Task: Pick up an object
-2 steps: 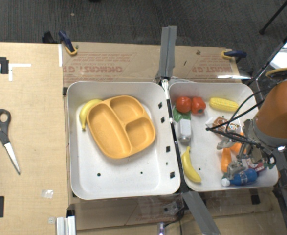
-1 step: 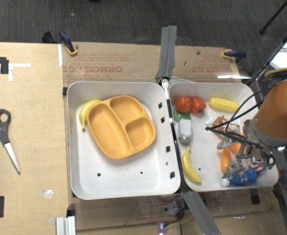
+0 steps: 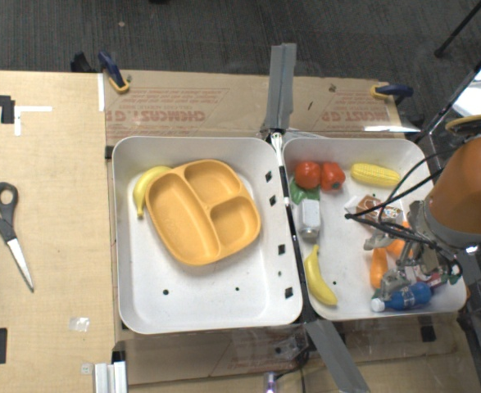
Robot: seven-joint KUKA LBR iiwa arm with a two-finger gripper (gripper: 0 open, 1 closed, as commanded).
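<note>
The right bin (image 3: 338,309) holds a yellow corn cob (image 3: 375,173), two red tomato-like pieces (image 3: 319,175) with a green leaf, a small pale bottle (image 3: 309,218), a banana (image 3: 318,277), a printed packet (image 3: 381,212), an orange carrot-like piece (image 3: 378,267) and a blue bottle (image 3: 406,299). My gripper (image 3: 406,268) is low in that bin's near right corner, just right of the orange piece and directly above the blue bottle. The wrist and cables hide part of what lies under it.
The left bin (image 3: 142,301) carries a yellow divided plate (image 3: 206,211) with a second banana (image 3: 146,187) tucked at its left rim. Scissors (image 3: 6,228) lie on the wooden bench far left. Blue clamps (image 3: 113,70) hold cardboard behind the bins.
</note>
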